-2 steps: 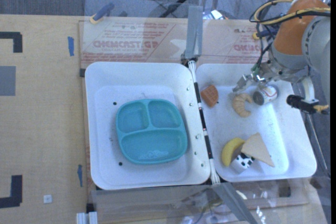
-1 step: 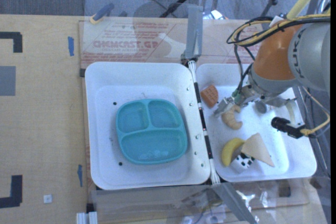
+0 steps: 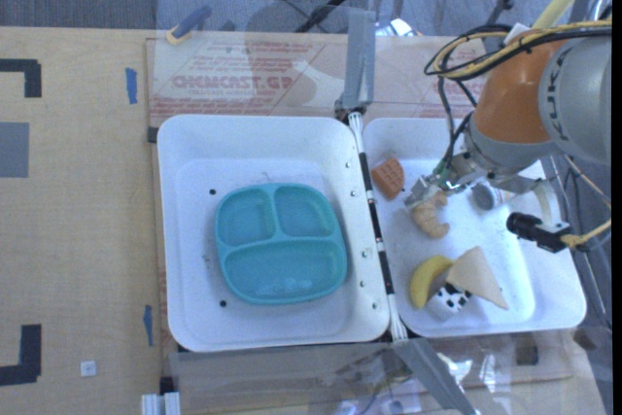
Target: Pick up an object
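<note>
Beside the claw (image 3: 431, 191), a lumpy tan pastry (image 3: 431, 219).

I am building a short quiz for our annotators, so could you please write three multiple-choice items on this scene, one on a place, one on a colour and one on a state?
1. Where is the divided plate?
A. in the left bin
B. in the right bin
C. on the bare bench

2. What colour is the divided plate?
A. red
B. teal
C. black

3. How does the banana lie?
A. inside the divided plate
B. hanging from the arm
C. on the right bin floor, beside the tan wedge

Answers: 1 A, it sits alone on the left bin floor. 2 B, its surface is blue-green. 3 C, it rests near the front of the right bin next to the wedge.
</note>
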You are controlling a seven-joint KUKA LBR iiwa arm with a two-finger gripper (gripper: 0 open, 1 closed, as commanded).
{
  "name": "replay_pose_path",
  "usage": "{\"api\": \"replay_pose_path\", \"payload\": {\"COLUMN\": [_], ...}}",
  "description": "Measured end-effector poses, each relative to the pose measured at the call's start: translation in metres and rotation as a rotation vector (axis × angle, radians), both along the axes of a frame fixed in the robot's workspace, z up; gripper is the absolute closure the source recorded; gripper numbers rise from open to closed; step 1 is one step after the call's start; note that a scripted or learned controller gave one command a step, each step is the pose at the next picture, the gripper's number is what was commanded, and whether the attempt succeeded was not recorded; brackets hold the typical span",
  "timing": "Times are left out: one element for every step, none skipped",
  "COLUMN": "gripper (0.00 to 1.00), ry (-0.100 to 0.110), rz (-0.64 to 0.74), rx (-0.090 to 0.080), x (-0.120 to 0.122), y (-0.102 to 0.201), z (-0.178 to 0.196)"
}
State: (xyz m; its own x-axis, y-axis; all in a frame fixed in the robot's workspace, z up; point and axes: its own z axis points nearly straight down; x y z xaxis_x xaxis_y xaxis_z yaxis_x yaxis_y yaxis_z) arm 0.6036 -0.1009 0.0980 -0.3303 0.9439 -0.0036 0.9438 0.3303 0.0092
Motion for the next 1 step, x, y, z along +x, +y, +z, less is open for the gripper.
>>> {"api": "replay_pose_path", "payload": {"gripper": [1.00], "ry": [0.007], "rz": [-0.187], "rx": [0.001], "x": [0.0606], "y": [0.0854], "z": [0.0879]}}
